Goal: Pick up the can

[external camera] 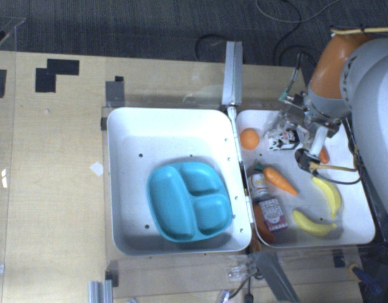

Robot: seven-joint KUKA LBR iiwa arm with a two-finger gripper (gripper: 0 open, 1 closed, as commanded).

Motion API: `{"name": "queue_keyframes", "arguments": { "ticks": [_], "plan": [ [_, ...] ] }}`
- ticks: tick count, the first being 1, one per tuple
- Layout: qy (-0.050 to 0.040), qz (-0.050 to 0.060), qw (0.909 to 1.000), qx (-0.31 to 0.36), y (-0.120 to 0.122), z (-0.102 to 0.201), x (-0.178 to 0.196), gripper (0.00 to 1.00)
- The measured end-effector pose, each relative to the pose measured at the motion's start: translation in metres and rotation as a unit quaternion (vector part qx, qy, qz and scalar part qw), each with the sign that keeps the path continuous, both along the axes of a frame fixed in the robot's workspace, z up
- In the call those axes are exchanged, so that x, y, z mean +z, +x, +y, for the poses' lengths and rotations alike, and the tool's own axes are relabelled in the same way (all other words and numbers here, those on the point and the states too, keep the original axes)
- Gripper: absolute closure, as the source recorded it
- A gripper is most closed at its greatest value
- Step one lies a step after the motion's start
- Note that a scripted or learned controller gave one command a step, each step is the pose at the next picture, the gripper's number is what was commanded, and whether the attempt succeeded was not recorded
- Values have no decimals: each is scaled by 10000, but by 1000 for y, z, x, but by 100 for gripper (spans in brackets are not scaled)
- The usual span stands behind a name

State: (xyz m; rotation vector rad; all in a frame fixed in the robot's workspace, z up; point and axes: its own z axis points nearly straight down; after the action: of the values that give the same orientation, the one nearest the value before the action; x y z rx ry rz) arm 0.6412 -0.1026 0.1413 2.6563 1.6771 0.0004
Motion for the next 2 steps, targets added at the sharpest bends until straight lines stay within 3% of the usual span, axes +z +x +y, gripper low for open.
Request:
{"name": "queue_keyframes", "arguments": {
  "ticks": [1, 2],
  "plan": [
    [15, -3, 9953, -963, 30, -30, -32, 0],
    [-4, -35, 9957, -921, 31, -30, -23, 100]
  ]
}}
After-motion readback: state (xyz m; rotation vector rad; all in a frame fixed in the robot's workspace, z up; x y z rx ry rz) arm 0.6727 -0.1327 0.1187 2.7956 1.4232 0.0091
